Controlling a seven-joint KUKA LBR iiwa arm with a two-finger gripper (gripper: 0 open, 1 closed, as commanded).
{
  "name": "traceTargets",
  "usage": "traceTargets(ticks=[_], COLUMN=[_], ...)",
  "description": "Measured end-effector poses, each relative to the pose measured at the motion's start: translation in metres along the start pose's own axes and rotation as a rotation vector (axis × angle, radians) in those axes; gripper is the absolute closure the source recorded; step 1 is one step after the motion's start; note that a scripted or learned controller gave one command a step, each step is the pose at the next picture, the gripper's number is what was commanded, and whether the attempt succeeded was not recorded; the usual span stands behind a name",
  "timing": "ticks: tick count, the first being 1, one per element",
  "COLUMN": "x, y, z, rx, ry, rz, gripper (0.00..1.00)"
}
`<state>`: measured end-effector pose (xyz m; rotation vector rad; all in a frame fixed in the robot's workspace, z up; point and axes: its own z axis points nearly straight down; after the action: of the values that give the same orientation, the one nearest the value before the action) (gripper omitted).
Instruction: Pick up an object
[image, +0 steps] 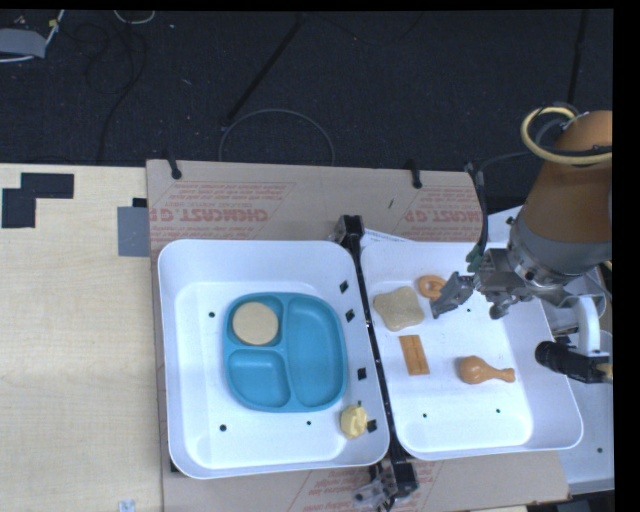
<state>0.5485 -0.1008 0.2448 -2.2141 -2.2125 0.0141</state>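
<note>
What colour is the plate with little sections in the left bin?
Blue. The plate shows best in the camera view, with a round tan cookie in one section.

Gripper (472, 296) over right bin (545, 425), near its back edge beside pretzel (431, 286); bread slice (398, 308), cracker (414, 354), drumstick (484, 372) mid-bin; blue tray (310, 350) in left bin (190, 420).

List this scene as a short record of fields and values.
left bin: blue tray with a round cracker in its upper-left compartment; yellow lump beside the tray
right bin: bread slice, pretzel, orange bar, drumstick
pincer: above the right bin, near the pretzel, holding nothing visible
</note>
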Motion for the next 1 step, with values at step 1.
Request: traceTargets(ticks=[1], x=[-0.0003], y=[0.0021], z=[-0.0065], rx=[-0.013], ry=[-0.002], rz=[-0.002], gripper=[0.00])
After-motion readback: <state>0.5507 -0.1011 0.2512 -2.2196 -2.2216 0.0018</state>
